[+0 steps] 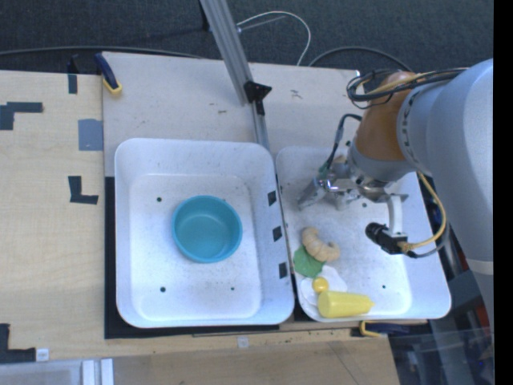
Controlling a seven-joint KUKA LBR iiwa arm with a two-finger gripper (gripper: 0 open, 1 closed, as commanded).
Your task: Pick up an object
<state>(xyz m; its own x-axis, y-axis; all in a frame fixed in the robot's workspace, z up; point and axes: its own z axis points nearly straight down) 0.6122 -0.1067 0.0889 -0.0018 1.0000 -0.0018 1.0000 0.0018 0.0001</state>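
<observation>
In the right bin [417, 295] lie a tan curved piece [321, 247], a flat green piece [305, 262] touching it, and a yellow cylinder-like object [345, 302] with a small yellow knob [320, 285] near the front wall. A blue bowl [208, 228] sits upright in the middle of the left bin [136, 175]. My gripper [321, 200] hangs over the back left part of the right bin, above and apart from the tan piece. Its two metal fingers look spread, with nothing between them.
A slanted metal pole [228, 38] crosses the back of the bench toward the divide between the bins. A black connector with a yellow cable [385, 237] hangs from the arm over the right bin. Wires loop behind the wrist.
</observation>
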